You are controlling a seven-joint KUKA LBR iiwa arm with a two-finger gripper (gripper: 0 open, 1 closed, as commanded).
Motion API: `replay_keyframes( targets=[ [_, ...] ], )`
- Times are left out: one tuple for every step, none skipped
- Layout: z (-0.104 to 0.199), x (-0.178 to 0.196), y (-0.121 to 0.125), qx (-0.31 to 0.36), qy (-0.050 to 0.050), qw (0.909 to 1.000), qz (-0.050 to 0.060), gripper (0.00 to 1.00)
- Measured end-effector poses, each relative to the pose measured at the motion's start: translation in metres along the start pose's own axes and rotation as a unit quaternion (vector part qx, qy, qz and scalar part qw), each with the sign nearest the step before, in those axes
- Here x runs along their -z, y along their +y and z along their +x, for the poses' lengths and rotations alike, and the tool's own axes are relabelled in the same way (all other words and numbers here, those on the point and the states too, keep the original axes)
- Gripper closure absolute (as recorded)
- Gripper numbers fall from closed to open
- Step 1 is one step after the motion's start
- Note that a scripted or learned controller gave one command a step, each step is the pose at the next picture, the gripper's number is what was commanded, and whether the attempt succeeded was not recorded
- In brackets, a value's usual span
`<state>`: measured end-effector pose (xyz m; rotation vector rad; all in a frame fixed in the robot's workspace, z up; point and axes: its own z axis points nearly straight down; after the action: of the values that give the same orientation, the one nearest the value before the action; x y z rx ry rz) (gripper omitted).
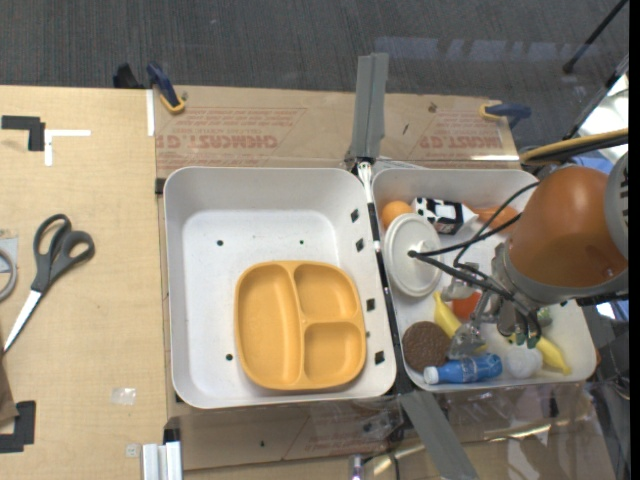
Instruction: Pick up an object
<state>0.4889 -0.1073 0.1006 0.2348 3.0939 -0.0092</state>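
Objects sat crowded in the right bin (590, 363): blue bottle (462, 371), brown disc (425, 344), bananas. End effector (487, 320) hung low among them; couldn't tell its opening w/ wrist blocking. Risk: clutter deflects the grab, nothing gets caught.

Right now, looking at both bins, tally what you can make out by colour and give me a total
Yellow-orange: 1, the divided plate in the left bin
Orange: 1, a ball
White: 1, a round lid
Brown: 1, a disc
Blue: 1, a bottle
Yellow: 1, a banana
Total: 6; the arm hides more of the right bin.
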Motion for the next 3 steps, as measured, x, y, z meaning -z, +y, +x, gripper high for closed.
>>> replay_keyframes(
  targets=[
    [-0.013, -0.001, -0.096, -0.069, 0.003, 0.9976, 0.001, 0.00],
    [-0.089, -0.010, -0.049, -0.145, 0.016, 0.9893, 0.001, 0.00],
    [-0.038, -0.010, -0.056, -0.241, 0.019, 0.9703, 0.003, 0.00]
  ],
)
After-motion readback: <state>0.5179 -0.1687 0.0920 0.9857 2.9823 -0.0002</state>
